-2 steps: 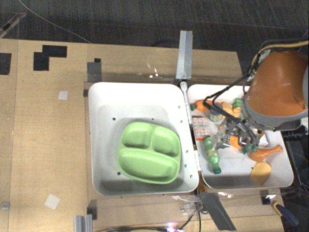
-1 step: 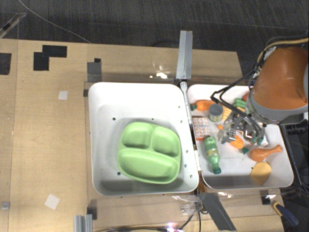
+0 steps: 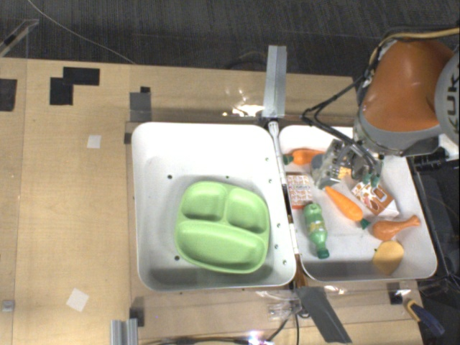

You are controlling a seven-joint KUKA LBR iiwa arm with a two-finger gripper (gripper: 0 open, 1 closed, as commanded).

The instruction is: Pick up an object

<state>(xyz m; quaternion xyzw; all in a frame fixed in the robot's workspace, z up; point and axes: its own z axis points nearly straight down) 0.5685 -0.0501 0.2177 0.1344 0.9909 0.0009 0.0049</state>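
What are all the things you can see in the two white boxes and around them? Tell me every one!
left bin: 1, white, left half of the bench
right bin: 1, white, right beside the left bin
divided plate: 1, green, three sections, in the left bin
bottle: 1, green, lying near the right bin's left wall
long carrot: 1, orange, middle of the right bin
second carrot: 1, orange, top left of the right bin
small packet: 1, reddish and white, above the bottle
carton: 1, white with red print, right of the long carrot
drumstick: 1, orange-brown, lower right
yellow lump: 1, bottom right corner
arm: 1, grey and orange, from the right
gripper: 1, over the right bin
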